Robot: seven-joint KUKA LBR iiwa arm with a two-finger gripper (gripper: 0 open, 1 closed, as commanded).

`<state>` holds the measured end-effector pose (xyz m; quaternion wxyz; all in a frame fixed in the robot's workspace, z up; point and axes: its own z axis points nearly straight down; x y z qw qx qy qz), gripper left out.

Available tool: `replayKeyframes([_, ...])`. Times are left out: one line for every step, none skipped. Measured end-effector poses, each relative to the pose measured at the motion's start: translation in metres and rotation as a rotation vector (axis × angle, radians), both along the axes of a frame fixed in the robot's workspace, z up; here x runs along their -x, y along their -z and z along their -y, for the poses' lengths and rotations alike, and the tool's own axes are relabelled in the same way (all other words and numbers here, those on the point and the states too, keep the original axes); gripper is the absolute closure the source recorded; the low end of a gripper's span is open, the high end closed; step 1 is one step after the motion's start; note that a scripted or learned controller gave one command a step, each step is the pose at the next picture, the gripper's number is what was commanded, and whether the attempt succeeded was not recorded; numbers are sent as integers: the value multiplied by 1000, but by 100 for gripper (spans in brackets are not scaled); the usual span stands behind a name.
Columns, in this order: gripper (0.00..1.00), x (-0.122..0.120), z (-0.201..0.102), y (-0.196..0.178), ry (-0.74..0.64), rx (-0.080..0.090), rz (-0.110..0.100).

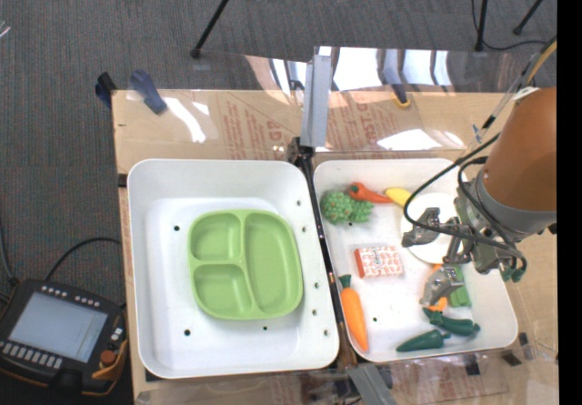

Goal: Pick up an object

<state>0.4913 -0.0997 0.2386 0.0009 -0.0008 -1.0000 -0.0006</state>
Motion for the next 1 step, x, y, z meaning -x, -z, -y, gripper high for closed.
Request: replayKeyframes([0,15,12,152,-92,-1,3])
